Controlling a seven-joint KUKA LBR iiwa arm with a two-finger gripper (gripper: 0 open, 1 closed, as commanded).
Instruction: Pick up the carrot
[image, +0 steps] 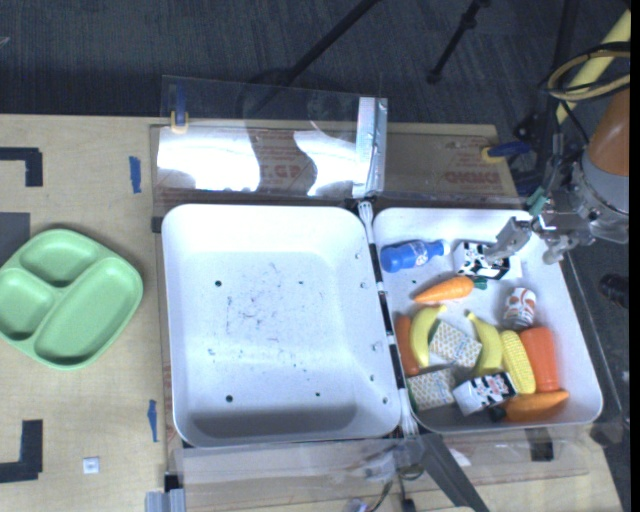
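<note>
You are looking down on a worktop (80, 180) that is carrying two white bins side by side. The carrot (445, 290) is lying in the right bin (585, 330), toward its far half, its thick end pointing right and its tip pointing left. Just beyond it, a blue bottle (408, 255) is resting near the bin's far-left corner, and a black-and-white toy (482, 262) is sitting to the carrot's far right. Nearer to you, yellow bananas (485, 340), a corn cob (517, 362) and an orange block (540, 355) are crowding the bin's near half. The claw (525, 232) is hovering over the far-right part of that bin, well apart from the carrot; it appears to be gripping nothing, though how wide it is standing you cannot tell from this blurred angle. The left bin (265, 320) is sitting beside it, and a green divided plate (65, 295) is resting at the worktop's left edge.
</note>
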